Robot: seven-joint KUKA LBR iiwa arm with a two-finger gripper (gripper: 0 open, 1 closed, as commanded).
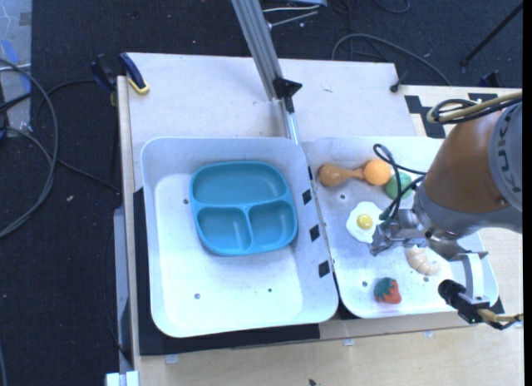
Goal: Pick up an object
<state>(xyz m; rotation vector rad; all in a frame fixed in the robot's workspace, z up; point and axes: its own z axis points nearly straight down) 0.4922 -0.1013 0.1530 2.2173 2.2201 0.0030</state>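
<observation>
We see two shallow white bins side by side on the bench. The left bin point(166, 293) holds a blue divided tray point(243, 207) with three compartments, lying flat toward the bin's far half. The right bin point(353, 297) holds several toy foods: a fried egg point(363, 221) near the middle, a wooden rattle-shaped piece point(337, 175) with an orange ball point(377, 172) at its right end near the far edge, a green item point(401, 183) just right of that ball and partly hidden by the arm, a strawberry point(386, 290) close to the near edge, and a pale shrimp-like piece point(421, 260) to the right of the egg. The grey arm with its orange band point(470, 168) reaches in from the right and hangs over the right bin. Its gripper point(387, 239) sits low, just right of the fried egg and just left of the shrimp-like piece; we cannot tell how it stands, and we see nothing clearly held by it. A slanted metal rail point(259, 35) runs from the top toward the seam between the bins.
</observation>
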